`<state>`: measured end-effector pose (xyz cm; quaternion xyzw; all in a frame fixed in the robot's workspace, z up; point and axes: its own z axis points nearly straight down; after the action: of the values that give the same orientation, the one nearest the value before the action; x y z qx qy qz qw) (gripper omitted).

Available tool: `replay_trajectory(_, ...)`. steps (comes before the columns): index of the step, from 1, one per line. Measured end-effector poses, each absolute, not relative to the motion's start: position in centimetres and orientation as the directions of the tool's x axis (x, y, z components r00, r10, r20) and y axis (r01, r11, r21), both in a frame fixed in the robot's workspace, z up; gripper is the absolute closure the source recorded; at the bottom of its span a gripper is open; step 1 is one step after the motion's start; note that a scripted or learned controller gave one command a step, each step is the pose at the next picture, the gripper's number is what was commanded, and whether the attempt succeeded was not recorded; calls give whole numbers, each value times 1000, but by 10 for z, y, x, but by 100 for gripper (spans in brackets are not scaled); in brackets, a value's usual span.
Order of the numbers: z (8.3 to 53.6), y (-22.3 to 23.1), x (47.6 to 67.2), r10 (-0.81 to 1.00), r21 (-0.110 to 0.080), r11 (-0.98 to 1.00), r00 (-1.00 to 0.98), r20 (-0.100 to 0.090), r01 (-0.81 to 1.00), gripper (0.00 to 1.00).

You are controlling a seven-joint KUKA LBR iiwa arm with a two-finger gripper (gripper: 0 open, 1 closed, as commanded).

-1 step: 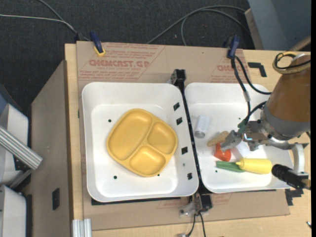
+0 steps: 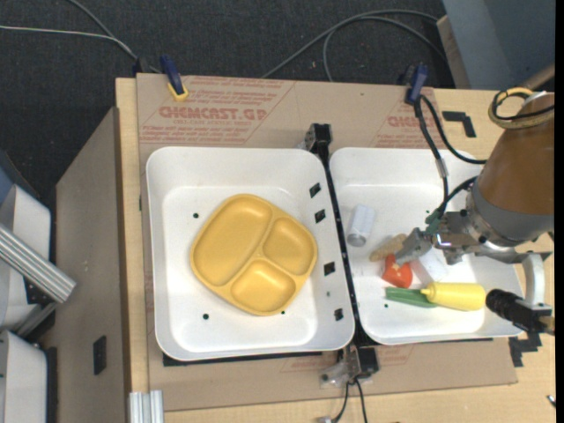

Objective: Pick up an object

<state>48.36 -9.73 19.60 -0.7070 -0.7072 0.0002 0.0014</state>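
Hovering low in the right bin (image 2: 379,170), hand (image 2: 412,247) reaching in from the right edge of the frame, dark fingers (image 2: 407,252) pointing left and down; impossible to tell whether spread or closed, and nothing visibly clamped between them. Lying just below the fingertips, touching or nearly so, a red tomato-like piece (image 2: 397,274). Peeking out just to its upper left, a tan item (image 2: 384,254), partly hidden. Resting below and to the right, a yellow corn cob (image 2: 456,296) with a green leaf end (image 2: 407,297) pointing left, near the bin's lower edge. Lying apart toward the bin's left side, a small grey cylinder (image 2: 359,225). Bulking at the right of the frame, the arm's orange band (image 2: 522,174) above a grey wrist (image 2: 507,227).

Sitting in the middle of the left bin (image 2: 167,263), a yellow divided plate (image 2: 254,254) with three compartments. Bearing both bins, a brown worktop (image 2: 256,100) printed with red lettering, blue clamps (image 2: 173,77) gripping its upper edge, cables (image 2: 370,25) trailing over dark carpet at the top of the frame.
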Motion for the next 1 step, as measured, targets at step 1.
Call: replay_trajectory(1, 133, -95, 486, 1000, -7, 0, 0, 3, 1000, 0)
